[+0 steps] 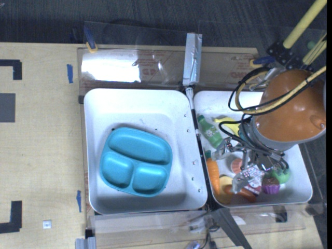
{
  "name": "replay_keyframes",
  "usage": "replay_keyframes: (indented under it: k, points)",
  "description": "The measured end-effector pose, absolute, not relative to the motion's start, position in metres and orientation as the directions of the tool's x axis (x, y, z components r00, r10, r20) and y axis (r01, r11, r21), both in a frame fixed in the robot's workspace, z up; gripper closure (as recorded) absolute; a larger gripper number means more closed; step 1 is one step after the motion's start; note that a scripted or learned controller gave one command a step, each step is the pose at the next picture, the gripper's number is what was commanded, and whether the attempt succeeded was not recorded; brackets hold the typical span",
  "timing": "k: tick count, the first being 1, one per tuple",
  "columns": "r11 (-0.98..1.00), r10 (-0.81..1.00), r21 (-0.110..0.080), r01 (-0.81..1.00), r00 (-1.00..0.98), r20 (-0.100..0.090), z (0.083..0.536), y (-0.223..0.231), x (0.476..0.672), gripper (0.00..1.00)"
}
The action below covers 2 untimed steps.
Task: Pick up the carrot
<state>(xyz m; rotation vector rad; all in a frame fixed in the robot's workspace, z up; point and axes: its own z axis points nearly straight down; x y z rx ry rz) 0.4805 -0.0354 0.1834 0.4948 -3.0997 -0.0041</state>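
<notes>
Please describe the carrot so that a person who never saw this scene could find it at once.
Look at the right bin, the one under the arm. The carrot lies along its left wall, near the front, below the green bottle and left of the gripper. It is the long, plain orange piece; its neighbours are shorter, rounder or of other colours.

Orange carrot (213,173) along right bin's left wall (199,154)

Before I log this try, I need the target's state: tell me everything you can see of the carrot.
The carrot is a small orange piece that looks like a plastic toy. It lies lengthwise along the left wall of the right bin, near the front. It seems to touch an orange-yellow piece at its lower end. The gripper hangs to its right, not holding it.
</notes>
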Motion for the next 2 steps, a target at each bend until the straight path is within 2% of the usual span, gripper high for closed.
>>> replay_keyframes:
  k: [1, 2]
  points:
    - [0.963, -0.269, 0.0, -0.269, -0.963, -0.006, 0.419, -0.027, 0.5, 0.0]
    - [0.94, -0.342, 0.005, -0.342, -0.94, 0.002, 0.29, -0.005, 0.503, 0.0]
